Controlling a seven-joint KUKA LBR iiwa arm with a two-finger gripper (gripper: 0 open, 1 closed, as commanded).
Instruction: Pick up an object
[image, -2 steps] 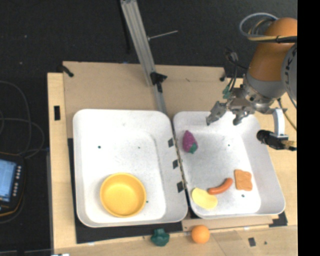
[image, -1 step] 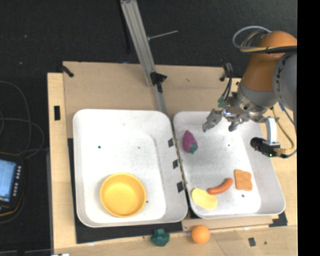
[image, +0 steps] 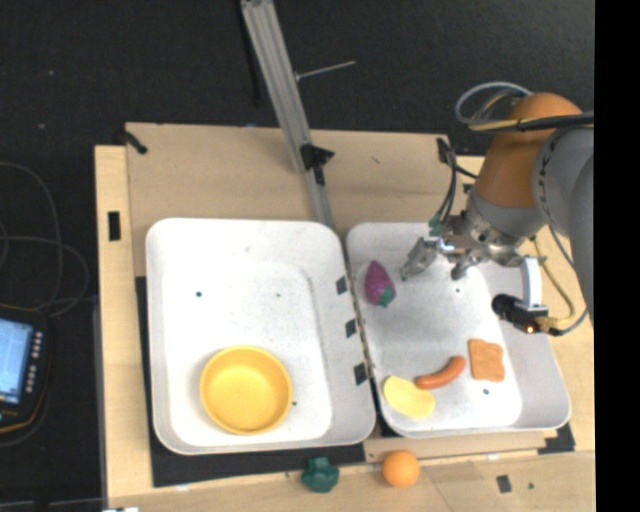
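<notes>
While a yellow bowl (image: 246, 388) sits in the left bin (image: 180, 260), the purple toy (image: 378, 283) by the right bin's (image: 540, 400) left wall looks light, smooth, best pinched across its middle, the empty gripper (image: 437, 262) spread wide nearby.

From my remote seat I see a light wooden bench (image: 230, 180) standing on a dark, almost black floor (image: 120, 60). A grey metal post (image: 285, 100) rises at a slant from the bench's far middle. On the left, thin black cables (image: 35, 250) loop across the floor, and at the left edge sits what may be a handheld control pendant (image: 15, 365) with a lit bluish screen, though it is cut off. Lighting is even, without hard shadows on the bench.
</notes>
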